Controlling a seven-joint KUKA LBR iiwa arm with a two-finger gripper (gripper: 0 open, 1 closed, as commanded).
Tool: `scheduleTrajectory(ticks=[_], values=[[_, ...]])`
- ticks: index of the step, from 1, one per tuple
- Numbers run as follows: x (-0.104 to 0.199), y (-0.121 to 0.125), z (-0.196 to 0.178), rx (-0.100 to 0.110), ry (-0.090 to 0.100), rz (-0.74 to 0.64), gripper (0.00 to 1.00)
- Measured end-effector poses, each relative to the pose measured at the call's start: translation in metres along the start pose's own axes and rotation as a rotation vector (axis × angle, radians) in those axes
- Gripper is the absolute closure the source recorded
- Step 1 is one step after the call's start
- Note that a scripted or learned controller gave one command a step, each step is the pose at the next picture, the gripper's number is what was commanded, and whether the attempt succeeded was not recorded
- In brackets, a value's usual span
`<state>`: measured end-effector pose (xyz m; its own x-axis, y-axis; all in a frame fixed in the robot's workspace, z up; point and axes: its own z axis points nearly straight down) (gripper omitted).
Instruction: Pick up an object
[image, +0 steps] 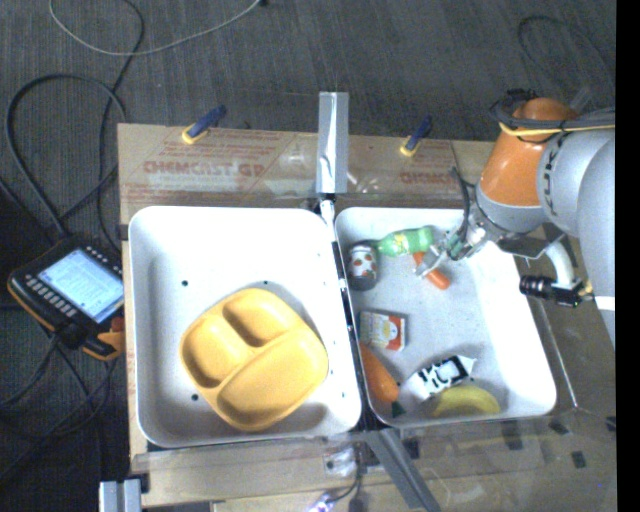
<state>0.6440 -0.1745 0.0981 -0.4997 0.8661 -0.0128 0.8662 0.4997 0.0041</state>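
Arm (560, 190) reaching left, jaws (440, 258) over right bin (520, 340)

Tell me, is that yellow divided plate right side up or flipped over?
Right side up: the yellow plate in the left bin shows its three sunken compartments facing the camera.

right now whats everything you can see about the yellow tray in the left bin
The yellow tray looks like smooth moulded plastic, a rounded square with soft corners. Raised ridges split it into three compartments: two smaller ones toward the far side and one larger one toward the near side. It lies flat and turned at an angle on the floor of the left bin, toward the near right corner. Nothing shows inside it and nothing else touches it.
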Motion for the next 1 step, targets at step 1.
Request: scheduleTrajectory(ticks=[1], values=[[0.0112, 0.016, -0.097, 0.006, 0.012, 0.067, 1.0]])
